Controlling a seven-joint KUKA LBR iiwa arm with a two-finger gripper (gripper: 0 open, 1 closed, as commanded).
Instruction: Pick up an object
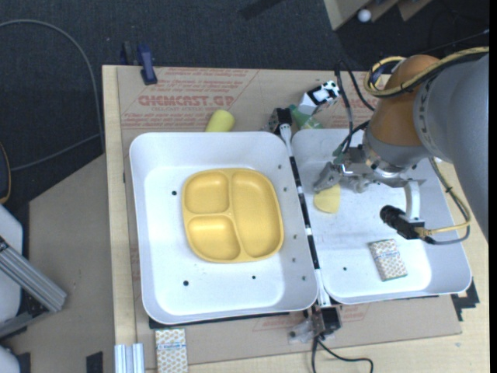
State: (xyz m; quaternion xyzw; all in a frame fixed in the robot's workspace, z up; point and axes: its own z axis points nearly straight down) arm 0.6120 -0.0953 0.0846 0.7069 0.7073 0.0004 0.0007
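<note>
Dark carpet surrounds the cardboard-topped worktop (pixel 233 92) carrying two white bins. Inside the left bin (pixel 155 208) lies a yellow divided plate (pixel 231 213). Over the right bin (pixel 443 263), the gripper (pixel 335 179) hangs just above a pale yellow object (pixel 328 200); whether it is released or clenched cannot be told. Nearer, a small patterned packet (pixel 387 259) lies apart.

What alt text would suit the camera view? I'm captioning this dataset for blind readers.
A grey robot arm with an orange band reaches from the right, its gripper low over a pale yellow object in the right white bin, which also holds a small patterned packet. The left white bin holds a yellow three-compartment plate.
</note>
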